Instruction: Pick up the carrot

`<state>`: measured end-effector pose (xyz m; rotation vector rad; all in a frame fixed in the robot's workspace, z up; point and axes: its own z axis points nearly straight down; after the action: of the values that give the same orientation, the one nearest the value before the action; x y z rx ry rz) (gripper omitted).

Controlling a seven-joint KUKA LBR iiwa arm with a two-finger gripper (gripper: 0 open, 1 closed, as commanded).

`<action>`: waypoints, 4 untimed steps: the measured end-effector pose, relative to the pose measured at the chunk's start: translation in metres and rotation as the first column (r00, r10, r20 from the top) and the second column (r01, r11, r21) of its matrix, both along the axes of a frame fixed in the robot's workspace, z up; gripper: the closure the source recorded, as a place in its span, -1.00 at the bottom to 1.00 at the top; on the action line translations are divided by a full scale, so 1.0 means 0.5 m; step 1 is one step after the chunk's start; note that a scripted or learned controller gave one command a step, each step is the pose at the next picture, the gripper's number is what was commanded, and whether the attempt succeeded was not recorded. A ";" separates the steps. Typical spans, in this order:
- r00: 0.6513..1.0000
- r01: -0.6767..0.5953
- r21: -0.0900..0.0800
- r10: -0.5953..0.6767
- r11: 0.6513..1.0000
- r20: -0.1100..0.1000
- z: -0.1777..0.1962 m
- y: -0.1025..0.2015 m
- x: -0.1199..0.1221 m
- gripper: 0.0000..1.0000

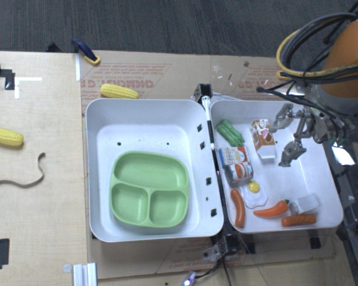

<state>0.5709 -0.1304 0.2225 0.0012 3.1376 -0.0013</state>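
The carrot (299, 220) is a short orange-red stick lying flat by the front wall of the right bin (322, 177), near its front right corner. A curved orange piece (271, 210) lies just left of it. My gripper (287, 137) hangs over the middle right of the same bin, well behind the carrot and apart from it. Its two grey fingers (292, 151) stand open with nothing between them.
The right bin also holds a green vegetable (230, 132), a small can (239, 164), a red-and-white packet (262, 134), a sausage (238, 207), a fried egg (255, 190) and a clear block (307, 203). A green divided plate (149, 187) sits in the left bin. Corn cobs (119, 91) lie on the bench.
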 end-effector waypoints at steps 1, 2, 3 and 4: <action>1.000 0.009 0.000 -0.009 1.000 -0.001 -0.253 0.065 -0.073 -1.00; 0.987 0.161 0.001 -0.161 0.987 -0.001 -0.260 0.072 -0.184 -1.00; 0.888 0.460 0.001 -0.460 0.888 0.001 -0.260 -0.117 -0.123 -1.00; 0.878 0.480 0.001 -0.480 0.878 -0.003 -0.262 0.008 -0.186 -1.00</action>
<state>0.4781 -0.1262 0.0917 0.7784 3.0427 0.0002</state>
